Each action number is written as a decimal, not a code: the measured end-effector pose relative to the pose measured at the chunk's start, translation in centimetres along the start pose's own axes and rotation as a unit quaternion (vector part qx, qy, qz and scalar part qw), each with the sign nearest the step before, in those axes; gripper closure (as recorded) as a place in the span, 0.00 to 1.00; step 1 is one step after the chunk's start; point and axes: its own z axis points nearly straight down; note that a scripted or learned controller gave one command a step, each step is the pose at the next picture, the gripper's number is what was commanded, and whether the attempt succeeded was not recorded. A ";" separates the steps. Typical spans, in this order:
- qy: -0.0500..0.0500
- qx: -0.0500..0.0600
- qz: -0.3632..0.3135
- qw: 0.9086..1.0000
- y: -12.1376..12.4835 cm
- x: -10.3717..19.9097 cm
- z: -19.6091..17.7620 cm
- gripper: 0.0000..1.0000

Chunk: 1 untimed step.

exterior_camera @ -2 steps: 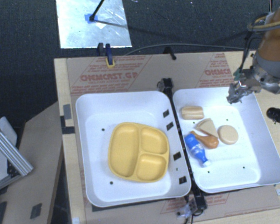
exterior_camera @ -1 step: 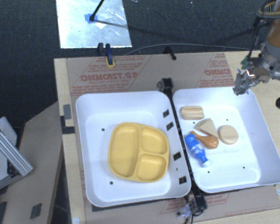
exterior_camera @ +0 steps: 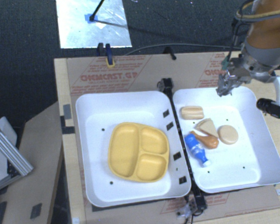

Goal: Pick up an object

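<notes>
jaws: state cannot tell | position: above right bin [exterior_camera: 265, 138] far rim | holding: nothing seen

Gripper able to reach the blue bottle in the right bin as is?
Probably yes. The gripper hovers at the right bin's far rim, with nothing over the blue bottle. But the bottle touches the orange piece, so finger room is tight.

Lab: bench [exterior_camera: 98, 71], twin bins [exterior_camera: 129, 102]
</notes>
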 end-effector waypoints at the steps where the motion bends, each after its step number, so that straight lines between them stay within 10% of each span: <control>1: 0.001 0.000 -0.001 1.000 0.0 5.5 2.0 1.00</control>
